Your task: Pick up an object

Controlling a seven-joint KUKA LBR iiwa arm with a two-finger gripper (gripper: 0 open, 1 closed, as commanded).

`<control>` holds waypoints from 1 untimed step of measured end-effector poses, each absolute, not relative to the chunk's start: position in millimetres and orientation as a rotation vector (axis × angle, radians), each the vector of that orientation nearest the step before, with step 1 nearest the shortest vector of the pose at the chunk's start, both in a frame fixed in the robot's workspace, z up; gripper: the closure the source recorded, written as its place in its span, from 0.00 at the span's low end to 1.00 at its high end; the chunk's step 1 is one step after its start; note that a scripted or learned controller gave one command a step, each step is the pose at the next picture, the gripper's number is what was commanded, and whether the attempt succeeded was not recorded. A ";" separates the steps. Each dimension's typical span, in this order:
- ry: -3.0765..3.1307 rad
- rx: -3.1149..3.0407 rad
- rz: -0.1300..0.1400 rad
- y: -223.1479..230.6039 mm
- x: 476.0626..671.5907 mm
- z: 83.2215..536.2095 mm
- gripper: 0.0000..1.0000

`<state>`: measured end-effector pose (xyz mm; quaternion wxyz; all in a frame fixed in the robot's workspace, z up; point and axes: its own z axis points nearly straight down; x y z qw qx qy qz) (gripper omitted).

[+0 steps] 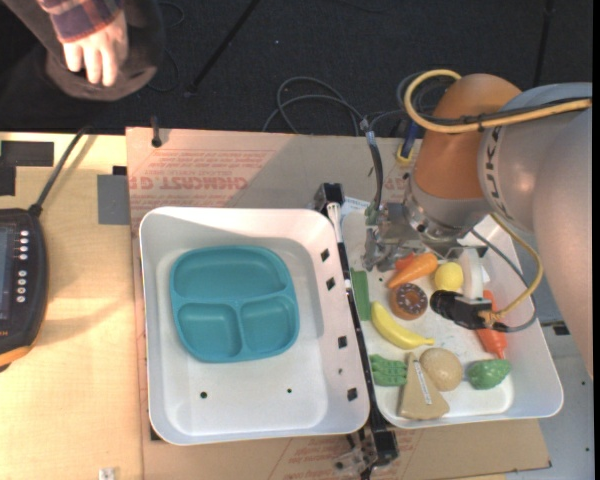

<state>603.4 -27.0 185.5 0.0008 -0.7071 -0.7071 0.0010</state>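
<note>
Plastic carrot [416, 266]: light, stiff, slick; best grip was mid-body.
Gripper [385, 238]: over right bin [540, 388]; opening/hold couldn't be told.

The bench [70, 388] bears two white bins [170, 368], cardboard [220, 173] and a pendant [5, 278].

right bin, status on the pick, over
Gripper low at the right bin's far left corner, nothing seen held. Carrot and donut just beside it. Banana close by, toys packed tight.
</note>
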 end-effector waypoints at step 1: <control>-2.213 -2.217 0.010 -29.1 498.8 186.6 1.00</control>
